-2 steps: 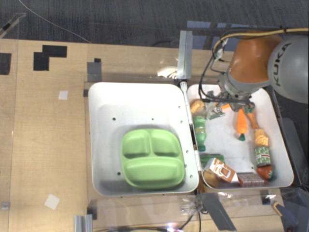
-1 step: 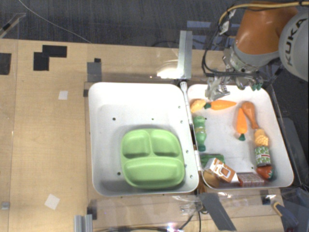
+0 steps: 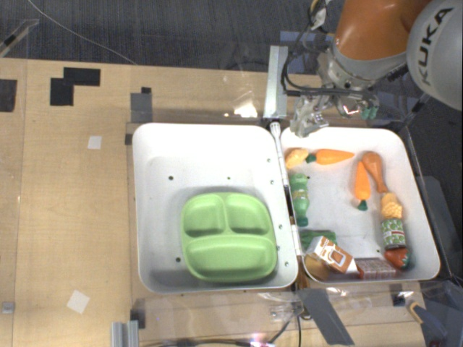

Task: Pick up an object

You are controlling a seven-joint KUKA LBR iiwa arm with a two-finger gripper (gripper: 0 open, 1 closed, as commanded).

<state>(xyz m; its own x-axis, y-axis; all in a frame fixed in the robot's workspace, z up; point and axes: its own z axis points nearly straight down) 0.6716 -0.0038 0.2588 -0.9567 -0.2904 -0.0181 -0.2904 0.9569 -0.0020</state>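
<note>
Pale wooden bench (image 3: 65, 215) against dark carpet (image 3: 159, 16), two white bins side by side, green divided plate (image 3: 228, 236) in left bin (image 3: 155, 157), toy carrot (image 3: 331, 156) among food in right bin (image 3: 416, 194), gripper (image 3: 309, 120) above its far-left corner, finger state impossible to tell.

Light: bright, even, from overhead.
Shadows: soft, under the green tray (image 3: 228, 236) on its near-left side, and along the left bin's (image 3: 155, 194) inner walls.
Glare: white patches on the clear strip (image 3: 246, 111) behind the bins.
Focus: mildly soft throughout; gripper (image 3: 309, 119) blurred.
</note>
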